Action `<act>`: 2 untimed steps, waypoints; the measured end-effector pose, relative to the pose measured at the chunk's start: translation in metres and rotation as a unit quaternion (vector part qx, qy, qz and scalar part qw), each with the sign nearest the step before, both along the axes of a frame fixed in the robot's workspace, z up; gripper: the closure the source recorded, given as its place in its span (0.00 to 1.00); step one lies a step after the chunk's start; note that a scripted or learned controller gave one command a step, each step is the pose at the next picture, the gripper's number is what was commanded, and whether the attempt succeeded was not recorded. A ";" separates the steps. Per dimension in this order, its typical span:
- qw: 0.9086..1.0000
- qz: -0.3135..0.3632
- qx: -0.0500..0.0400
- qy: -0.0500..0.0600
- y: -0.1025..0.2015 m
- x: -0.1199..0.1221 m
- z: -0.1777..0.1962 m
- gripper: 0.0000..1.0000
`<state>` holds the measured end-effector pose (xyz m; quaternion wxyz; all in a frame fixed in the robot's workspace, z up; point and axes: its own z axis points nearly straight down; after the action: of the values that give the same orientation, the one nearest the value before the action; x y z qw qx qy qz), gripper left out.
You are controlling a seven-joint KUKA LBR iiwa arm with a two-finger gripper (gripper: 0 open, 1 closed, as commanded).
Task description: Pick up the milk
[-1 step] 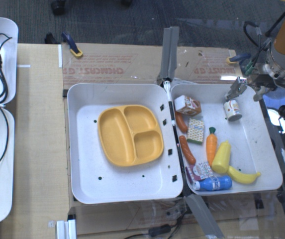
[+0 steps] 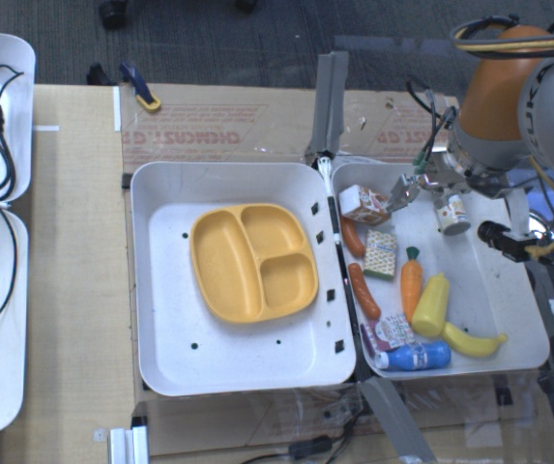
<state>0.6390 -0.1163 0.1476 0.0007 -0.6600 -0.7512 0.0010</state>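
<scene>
My pincer (image 2: 404, 193) hangs low over the right bin (image 2: 509, 341), toward its 11 o'clock corner, just to the 3 o'clock side of the milk (image 2: 362, 204), a small red-and-white carton lying against the bin's left wall. I judge I'm placed here to come at the carton from its free side, since the wall blocks the other. Whether my pincer is released or clenched I cannot tell from this slant, and nothing shows between its tips. A can (image 2: 451, 214) sits just at 3 o'clock of my pincer, so that side is tight. At 6 o'clock of the milk lie a sausage (image 2: 353, 237) and a cracker box (image 2: 381, 254), close enough to crowd a sweep downward. The middle of the bin toward its right wall is bare, my best room for lifting away. The left bin (image 2: 160, 288) holds a yellow tray (image 2: 254, 259), well apart.
</scene>
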 end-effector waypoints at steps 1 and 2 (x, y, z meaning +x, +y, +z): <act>0.997 0.074 0.000 -0.001 0.020 -0.003 -0.056 0.00; 0.997 0.072 0.000 -0.002 0.018 -0.002 -0.046 1.00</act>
<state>0.6370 -0.0987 0.1020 -0.0012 -0.6045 -0.7966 0.0000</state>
